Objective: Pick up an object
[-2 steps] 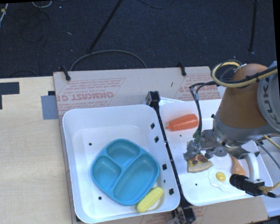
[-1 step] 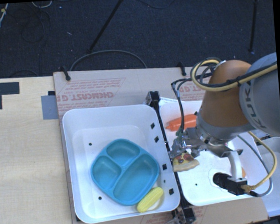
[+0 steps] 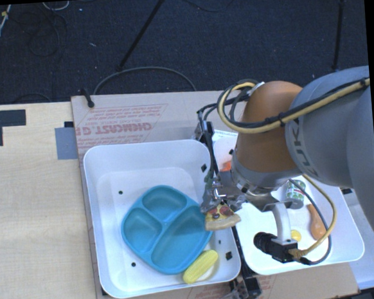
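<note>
My gripper [image 3: 216,208] hangs over the ridge between the two bins, at the right rim of the left bin [image 3: 99,185]. A tan toy pizza slice [image 3: 223,221] with red spots sits between its fingertips, and the gripper is shut on it. The slice hovers over the rim beside the blue divided plate [image 3: 164,228]. A yellow corn cob [image 3: 201,266] lies at the front of the left bin, just below the plate.
The right bin [image 3: 349,246] holds an orange carrot-like piece [image 3: 316,222], a small yellow item [image 3: 295,236], a green and white object [image 3: 295,194] partly under the arm, and an orange bit [image 3: 226,166] near its back left. The big arm body covers much of that bin.
</note>
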{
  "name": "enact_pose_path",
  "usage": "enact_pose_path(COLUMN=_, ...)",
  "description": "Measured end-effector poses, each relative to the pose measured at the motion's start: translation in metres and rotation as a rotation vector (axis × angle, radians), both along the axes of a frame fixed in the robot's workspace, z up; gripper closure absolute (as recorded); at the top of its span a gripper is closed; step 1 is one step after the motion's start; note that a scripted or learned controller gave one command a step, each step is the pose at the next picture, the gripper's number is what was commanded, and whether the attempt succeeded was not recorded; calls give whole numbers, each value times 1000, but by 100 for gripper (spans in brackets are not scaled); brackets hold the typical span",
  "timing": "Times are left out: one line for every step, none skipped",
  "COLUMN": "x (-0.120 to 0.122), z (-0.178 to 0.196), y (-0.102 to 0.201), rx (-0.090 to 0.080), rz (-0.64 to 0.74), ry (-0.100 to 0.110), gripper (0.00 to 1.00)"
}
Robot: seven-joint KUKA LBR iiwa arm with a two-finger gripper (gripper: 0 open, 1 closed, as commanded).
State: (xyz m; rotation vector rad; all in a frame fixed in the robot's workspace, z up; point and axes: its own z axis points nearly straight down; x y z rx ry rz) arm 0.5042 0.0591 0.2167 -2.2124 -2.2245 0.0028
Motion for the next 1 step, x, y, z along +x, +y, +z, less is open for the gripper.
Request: enact_pose_path(x=9, z=-5, y=52, rx=-1, rz=-1, ry=0, gripper=100)
